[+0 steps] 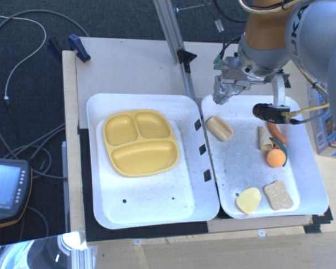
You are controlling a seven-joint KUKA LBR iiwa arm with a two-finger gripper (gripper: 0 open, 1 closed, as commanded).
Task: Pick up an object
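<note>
Looking down on the bench, we see the gripper (223, 94) hanging over the upper left corner of the right bin (311, 167), just at twelve o'clock from a tan bread roll (219, 128) and apart from it. We cannot tell how its hand is set. At three o'clock from the roll lie a carrot (276, 132) and an orange (276, 158); at five o'clock sit a yellow piece (248, 200) and a cracker (278, 195). The left bin (157, 212) bears a yellow divided plate (140, 142).
</note>
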